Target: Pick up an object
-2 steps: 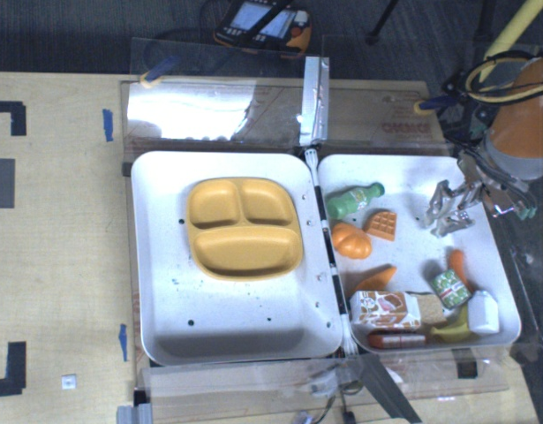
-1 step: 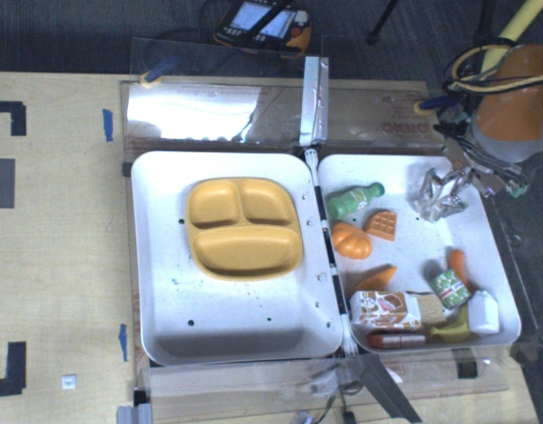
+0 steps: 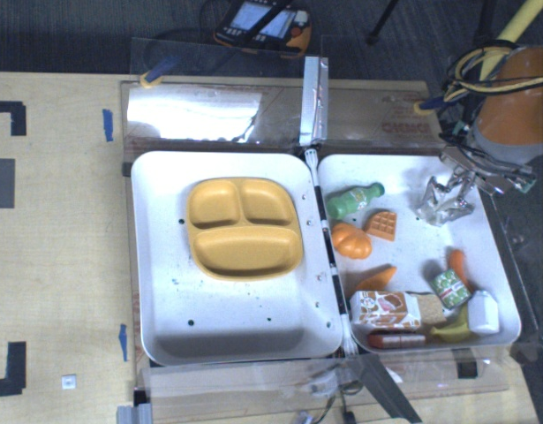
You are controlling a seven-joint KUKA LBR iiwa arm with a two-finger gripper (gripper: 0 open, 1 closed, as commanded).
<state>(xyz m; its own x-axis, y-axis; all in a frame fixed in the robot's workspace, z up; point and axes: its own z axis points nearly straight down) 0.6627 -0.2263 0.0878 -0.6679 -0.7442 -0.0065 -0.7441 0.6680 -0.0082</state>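
Note:
The right bin [image 3: 501, 237] holds several toy foods: a green bottle [image 3: 353, 200], an orange waffle piece [image 3: 382, 226], an orange fruit [image 3: 352, 242], a brown-and-white carton [image 3: 396, 308], a carrot [image 3: 457, 266], a small green box [image 3: 450, 287], a white bottle [image 3: 483, 313], a banana [image 3: 454, 329] and a red stick [image 3: 396, 340]. My gripper [image 3: 445, 200] hangs over the bin's far right part, above bare floor, well right of the green bottle. Nothing sits between its metal fingers.
The left bin [image 3: 156, 263] carries a yellow divided tray [image 3: 245, 228] at its middle. A clear upright wall [image 3: 313, 104] stands behind the bins. A handheld controller [image 3: 262, 23] lies on the floor beyond. The arm's orange band [image 3: 514, 109] is at the upper right.

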